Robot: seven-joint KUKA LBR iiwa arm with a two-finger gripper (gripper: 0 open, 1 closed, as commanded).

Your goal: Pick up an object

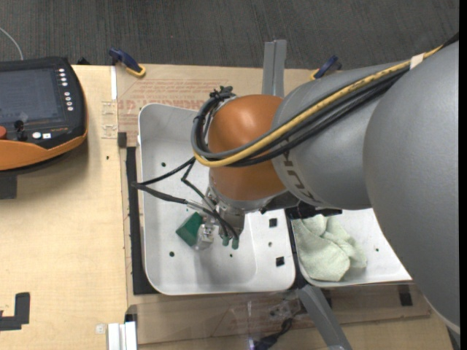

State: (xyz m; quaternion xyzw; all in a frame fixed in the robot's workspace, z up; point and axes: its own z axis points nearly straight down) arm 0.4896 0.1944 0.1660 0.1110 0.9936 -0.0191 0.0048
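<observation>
Hand low in left bin beside green object

Hand (219, 233) hangs over the left bin (157, 195); its grip state cannot be told. Green object (190, 229) lies just beside it. White cloth (327, 248) sits in the right bin (387, 257).

A robotics lab bench, as I see it from my overhead camera.

My big grey industrial arm with its orange band (244, 148) reaches over two shallow white plastic bins (157, 195), an orange-and-grey teach pendant with a screen (36, 111) lies at the plywood benchtop's (62, 254) left edge, and blue-and-yellow spring clamps (125, 61) grip its far edge.
</observation>
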